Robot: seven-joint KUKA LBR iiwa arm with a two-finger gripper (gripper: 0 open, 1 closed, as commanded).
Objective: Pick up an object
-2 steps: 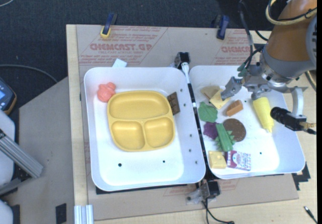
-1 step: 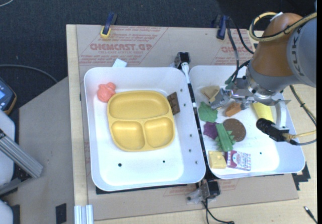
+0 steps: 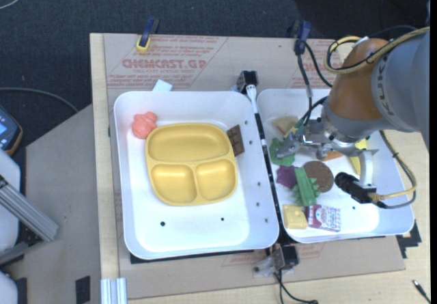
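Hovering low over the right bin (image 3: 389, 217), my gripper (image 3: 295, 140) sits beside the green toy (image 3: 281, 150), positioned for grasping; finger state unclear.

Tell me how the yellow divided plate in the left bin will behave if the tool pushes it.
The plate looks like moulded plastic, so probably stiff and light. It lies flat on the smooth bin floor, so it would likely slide rather than tip. It may nudge the pink toy and brown piece at its edges.
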